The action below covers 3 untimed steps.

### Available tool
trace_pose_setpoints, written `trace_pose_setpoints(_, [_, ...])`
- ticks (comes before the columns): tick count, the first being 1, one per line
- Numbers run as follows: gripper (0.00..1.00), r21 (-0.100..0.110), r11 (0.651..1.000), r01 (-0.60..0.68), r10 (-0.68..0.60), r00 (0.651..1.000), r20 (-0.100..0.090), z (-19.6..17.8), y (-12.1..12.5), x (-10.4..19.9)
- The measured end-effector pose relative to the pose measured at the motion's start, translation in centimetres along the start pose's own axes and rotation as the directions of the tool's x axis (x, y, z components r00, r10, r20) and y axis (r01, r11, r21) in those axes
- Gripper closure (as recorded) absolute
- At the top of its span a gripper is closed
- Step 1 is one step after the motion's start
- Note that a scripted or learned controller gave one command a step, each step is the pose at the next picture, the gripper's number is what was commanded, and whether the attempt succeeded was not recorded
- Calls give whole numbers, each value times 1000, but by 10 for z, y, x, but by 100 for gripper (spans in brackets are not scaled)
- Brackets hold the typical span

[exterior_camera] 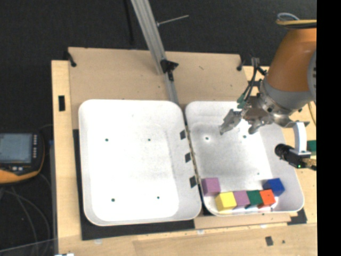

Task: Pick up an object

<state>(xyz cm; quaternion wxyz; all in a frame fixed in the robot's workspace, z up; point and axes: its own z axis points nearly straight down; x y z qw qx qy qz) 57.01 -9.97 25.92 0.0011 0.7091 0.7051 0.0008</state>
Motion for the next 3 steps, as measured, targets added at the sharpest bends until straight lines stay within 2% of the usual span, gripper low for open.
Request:
trace_pose_setpoints(1, [100, -4, 1000, -3, 3, 1000, 1, -11, 1, -1])
trace_pose_setpoints(2, [100, 0, 1000, 16, -16, 1000, -3, -38, -41, 87])
trace_pose_setpoints(3, [100, -5, 1000, 18, -18, 1000, -4, -114, -26, 180])
